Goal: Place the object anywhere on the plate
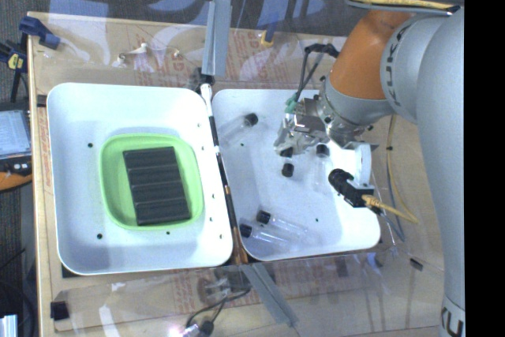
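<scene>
Lime-green rounded-square plastic plate (112, 170) in the left white bin (71, 114) already bears 1 dark ribbed rectangular block (156, 185), so the task looks done, while the gripper (302, 136), open or closed I cannot tell, hangs over the right white bin (237, 110).

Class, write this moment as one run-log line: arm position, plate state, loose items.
gripper: over right bin | green plate: left bin, carries dark ridged block | clear tubes: right bin, near edge

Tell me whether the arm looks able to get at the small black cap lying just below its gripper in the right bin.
Probably yes: the black cap lies apart from other things, just below the gripper, with nothing over it.
</scene>
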Controlling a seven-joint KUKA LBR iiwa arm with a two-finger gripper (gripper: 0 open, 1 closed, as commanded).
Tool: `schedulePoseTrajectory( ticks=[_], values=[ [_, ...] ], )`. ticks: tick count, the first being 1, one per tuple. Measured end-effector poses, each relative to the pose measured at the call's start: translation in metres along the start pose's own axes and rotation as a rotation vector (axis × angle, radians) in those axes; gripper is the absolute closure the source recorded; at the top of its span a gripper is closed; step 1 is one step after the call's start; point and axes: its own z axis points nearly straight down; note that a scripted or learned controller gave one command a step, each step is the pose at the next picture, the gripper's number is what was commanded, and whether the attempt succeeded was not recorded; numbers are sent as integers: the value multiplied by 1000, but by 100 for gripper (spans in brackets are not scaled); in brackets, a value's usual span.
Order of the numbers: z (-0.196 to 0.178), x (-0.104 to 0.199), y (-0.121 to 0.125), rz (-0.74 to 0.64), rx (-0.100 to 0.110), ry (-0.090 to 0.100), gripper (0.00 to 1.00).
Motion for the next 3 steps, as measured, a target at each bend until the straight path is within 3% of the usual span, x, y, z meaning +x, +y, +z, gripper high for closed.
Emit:
schedulePoseTrajectory(
  ticks=[1, 2, 3],
  values=[
    [3, 67, 3, -98, 2, 3, 100],
    [16, 143, -23, -125, 2, 0, 100],
    [16, 143, -23, -125, 2, 0, 0]
  ],
)
